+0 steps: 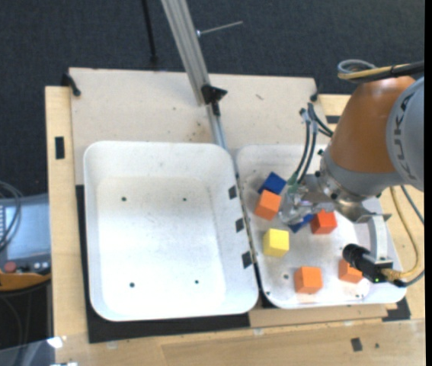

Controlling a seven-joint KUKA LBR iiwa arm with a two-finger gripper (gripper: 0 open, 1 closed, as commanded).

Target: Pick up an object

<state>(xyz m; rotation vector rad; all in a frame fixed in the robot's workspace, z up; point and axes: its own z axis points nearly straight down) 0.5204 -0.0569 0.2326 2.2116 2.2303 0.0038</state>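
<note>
The arm reaches in from the right and hangs its gripper (pixel 304 204) low over the right bin (pixel 276 300), where all the blocks lie, so any pick must happen there. It sits among an orange block (pixel 269 203), a blue block (pixel 274 183) and a red block (pixel 323 222), with a small blue piece (pixel 301 223) just below it. Whether the claw is clenched or released I cannot tell. A yellow block (pixel 276 242) lies nearer, apart. The left bin (pixel 94 166) would likely receive the pick.

Left bin (pixel 162 227) offers wide open floor. Right bin (pixel 276 300) crowded: blue cube (pixel 274 182), orange cube (pixel 268 203), yellow cube (pixel 276 242), red cube (pixel 323 222), lower orange cube (pixel 308 279) close-set; arm (pixel 372 139) overhangs far side.
</note>
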